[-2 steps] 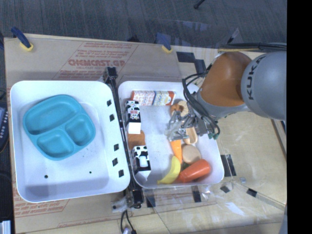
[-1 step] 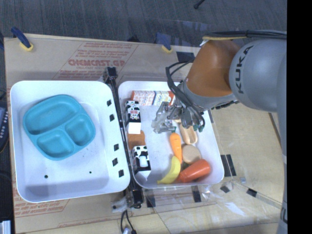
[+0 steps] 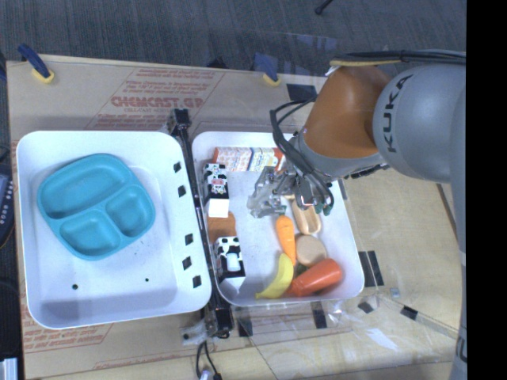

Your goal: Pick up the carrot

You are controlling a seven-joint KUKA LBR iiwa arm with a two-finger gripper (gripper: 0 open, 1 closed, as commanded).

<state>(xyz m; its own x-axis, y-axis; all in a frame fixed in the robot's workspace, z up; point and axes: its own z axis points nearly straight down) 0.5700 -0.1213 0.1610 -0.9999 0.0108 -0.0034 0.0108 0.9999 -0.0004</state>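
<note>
The gripper (image 3: 269, 194) hangs low over the right bin (image 3: 344, 220), its metal fingers (image 3: 261, 199) too blurred and tangled with cables to tell whether they are spread or pressed together; nothing is seen between them. The carrot (image 3: 285, 237) lies just near of the fingertips, pointing away from them, apart from the gripper. Beside the carrot sit a banana (image 3: 277, 279), a red pepper (image 3: 319, 276), a pale round piece (image 3: 310, 249) and a bread-like roll (image 3: 306, 218). Along the bin's left wall run small boxes (image 3: 219, 208), with a carton (image 3: 245, 159) at the far end. The grey arm (image 3: 412, 121), orange-banded, reaches in from the right. In the left bin (image 3: 47, 291) rests a blue tray (image 3: 95, 204).
</note>
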